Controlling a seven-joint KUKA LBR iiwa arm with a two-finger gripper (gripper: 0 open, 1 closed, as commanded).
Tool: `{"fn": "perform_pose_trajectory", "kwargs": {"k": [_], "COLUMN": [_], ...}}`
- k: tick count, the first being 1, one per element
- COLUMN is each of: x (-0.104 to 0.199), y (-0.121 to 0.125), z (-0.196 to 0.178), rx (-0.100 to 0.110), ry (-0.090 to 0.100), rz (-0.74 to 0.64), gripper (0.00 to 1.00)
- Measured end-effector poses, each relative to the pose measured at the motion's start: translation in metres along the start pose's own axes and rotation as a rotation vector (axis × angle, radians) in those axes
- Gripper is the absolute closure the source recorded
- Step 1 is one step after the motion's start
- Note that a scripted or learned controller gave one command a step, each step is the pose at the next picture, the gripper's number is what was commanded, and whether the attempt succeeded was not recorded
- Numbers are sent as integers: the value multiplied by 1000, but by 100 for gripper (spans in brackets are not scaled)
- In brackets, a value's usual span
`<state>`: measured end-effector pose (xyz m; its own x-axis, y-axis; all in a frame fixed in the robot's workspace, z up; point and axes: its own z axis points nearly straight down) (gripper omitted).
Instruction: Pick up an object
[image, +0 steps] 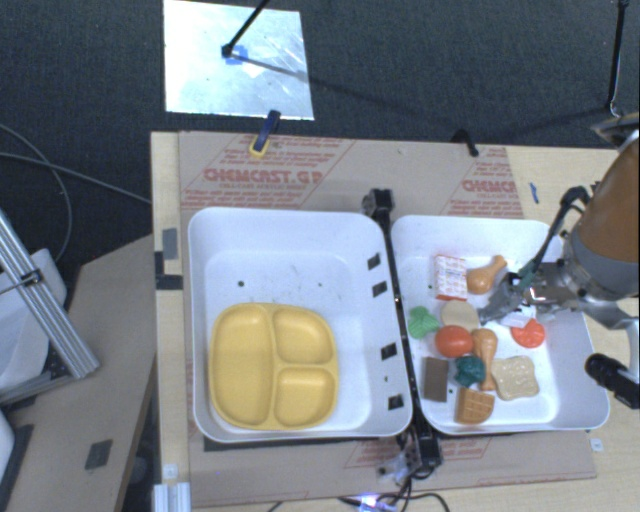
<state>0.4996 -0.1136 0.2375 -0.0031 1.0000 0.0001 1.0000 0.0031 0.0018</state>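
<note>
Right now my pincer (503, 297) hangs at the right of the frame, low over the right bin (575, 400), amid the toy food; I cannot tell how its jaws stand. Just beside its tip lie a chicken drumstick (487, 272) and a pale round piece (460, 313). Below them sit a red tomato (453, 341), a teal piece (468, 371) and a bread slice (516, 377). At lower left, the left bin (290, 250) bears a yellow divided plate (272, 363).
</note>
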Motion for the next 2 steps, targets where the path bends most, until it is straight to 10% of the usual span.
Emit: {"fn": "perform_pose_trajectory", "kwargs": {"k": [1,2], "x": [24,21], "y": [-11,-4], "z": [136,117], "rx": [15,-10], "ry": [4,-2], "rz": [1,2], "gripper": [0,100]}}
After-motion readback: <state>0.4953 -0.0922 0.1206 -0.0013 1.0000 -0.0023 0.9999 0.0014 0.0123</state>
